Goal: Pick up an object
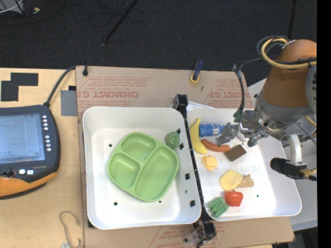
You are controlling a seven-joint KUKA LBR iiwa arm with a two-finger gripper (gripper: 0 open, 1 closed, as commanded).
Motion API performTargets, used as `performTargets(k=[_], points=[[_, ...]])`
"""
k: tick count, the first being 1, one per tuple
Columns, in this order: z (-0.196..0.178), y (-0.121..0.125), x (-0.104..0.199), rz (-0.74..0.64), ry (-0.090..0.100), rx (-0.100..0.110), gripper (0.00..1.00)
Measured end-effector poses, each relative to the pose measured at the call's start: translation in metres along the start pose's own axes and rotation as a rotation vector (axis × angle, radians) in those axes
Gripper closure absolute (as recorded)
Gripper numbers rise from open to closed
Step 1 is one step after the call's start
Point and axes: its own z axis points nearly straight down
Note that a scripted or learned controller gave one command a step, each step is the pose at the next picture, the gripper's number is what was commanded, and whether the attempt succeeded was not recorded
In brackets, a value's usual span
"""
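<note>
My gripper [239,137] hangs over the upper middle of the right bin [282,203], open, its two fingers spread with nothing between them. Just below it lie a brown block [236,152] and a red chili [216,146]. A blue can [209,129] and a yellow banana [195,136] rest to its left by the bin wall. Lower in the bin sit a small yellow piece [210,163], a yellow lemon-like item [230,180], a tan cracker [246,180], a red pepper [234,198] and a green broccoli [217,206].
The left bin [98,200] holds a green divided plate [145,165] and a small green broccoli piece [172,138]. A control tablet [23,138] lies at the far left. A blue-and-yellow clamp [196,72] stands behind the bins.
</note>
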Motion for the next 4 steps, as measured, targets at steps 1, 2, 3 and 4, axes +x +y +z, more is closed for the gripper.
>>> performTargets(k=[1,2,3,4], points=[[-0.006,0.002,0.000,-0.001,-0.001,-0.011,0.00],[0.058,0.005,0.000,-0.002,-0.001,-0.006,0.00],[0.119,0.008,-0.005,-0.001,-0.001,-0.006,0.00],[0.152,0.008,-0.003,-0.001,-0.001,-0.009,0.00]])
